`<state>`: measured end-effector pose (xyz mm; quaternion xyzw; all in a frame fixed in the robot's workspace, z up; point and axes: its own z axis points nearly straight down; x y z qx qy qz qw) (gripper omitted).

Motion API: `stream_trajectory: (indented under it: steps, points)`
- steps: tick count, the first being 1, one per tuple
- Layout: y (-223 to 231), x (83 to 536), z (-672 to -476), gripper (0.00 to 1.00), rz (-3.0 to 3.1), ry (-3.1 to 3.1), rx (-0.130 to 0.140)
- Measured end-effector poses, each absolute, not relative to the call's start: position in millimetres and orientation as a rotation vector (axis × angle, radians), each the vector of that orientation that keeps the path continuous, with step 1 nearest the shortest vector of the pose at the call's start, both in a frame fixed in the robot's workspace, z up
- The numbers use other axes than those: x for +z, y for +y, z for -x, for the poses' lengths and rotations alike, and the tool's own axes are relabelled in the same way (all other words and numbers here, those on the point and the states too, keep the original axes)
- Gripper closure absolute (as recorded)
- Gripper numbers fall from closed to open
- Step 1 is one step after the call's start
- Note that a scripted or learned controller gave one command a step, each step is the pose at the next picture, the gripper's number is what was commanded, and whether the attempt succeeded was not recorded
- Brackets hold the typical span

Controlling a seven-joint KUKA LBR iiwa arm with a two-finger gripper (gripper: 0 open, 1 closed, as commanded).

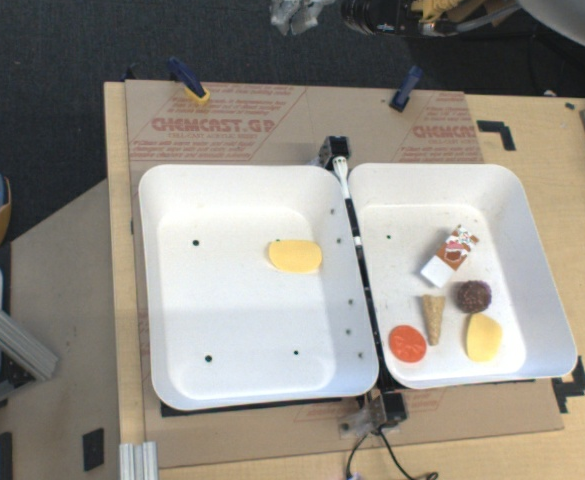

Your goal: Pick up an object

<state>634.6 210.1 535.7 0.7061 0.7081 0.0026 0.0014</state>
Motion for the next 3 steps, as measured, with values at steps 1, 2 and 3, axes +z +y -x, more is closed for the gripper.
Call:
stream_trajectory:
  steps: [1, 2, 3]
  points:
    - [209, 547, -633.8, 1.0, -2.215, 2.221, 0.011]
    - [225, 511, -623.6, 1.0, -2.222, 2.225, -0.008]
    - [225, 524, -624.1, 1.0, -2.217, 2.223, 0.003]
